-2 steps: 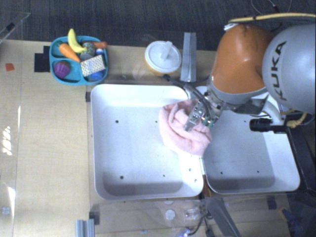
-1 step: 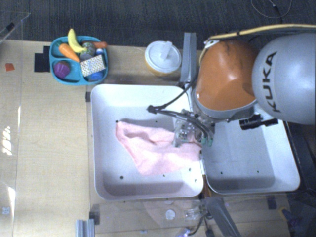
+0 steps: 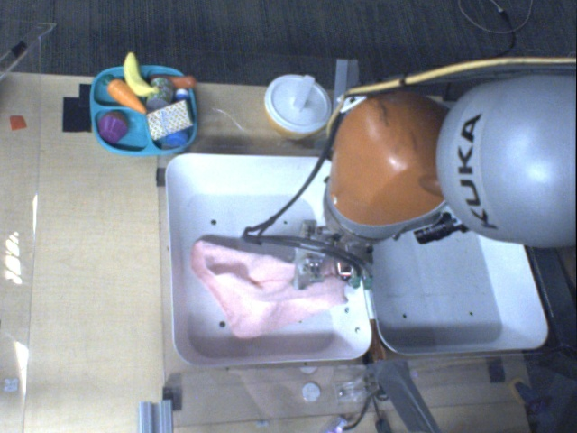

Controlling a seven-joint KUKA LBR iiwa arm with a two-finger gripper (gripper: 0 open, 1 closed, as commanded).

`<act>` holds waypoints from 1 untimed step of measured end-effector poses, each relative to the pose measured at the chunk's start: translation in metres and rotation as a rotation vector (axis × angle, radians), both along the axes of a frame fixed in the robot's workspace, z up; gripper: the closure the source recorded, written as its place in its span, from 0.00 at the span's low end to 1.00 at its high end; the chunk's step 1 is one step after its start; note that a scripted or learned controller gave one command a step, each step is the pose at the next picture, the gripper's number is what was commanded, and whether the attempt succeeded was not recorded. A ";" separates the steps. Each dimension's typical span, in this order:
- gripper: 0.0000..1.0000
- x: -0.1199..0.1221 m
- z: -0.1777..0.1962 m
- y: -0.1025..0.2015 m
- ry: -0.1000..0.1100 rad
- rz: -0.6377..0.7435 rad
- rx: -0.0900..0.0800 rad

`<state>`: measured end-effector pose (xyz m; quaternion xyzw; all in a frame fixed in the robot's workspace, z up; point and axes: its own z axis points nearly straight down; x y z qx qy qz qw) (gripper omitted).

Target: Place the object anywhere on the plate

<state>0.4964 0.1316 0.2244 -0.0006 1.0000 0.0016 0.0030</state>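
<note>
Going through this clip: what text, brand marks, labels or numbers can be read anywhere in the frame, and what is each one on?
"KUKA": black letters running vertically on the grey arm housing, at the right.
The small patterned item in the blue divided tray may carry print, but it is too small and blurred to read.
The red mark on the bench at the far left: no text can be made out.
Nothing else readable.
</note>
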 end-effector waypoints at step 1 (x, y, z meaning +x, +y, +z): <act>0.00 0.000 0.000 0.000 0.000 0.000 0.000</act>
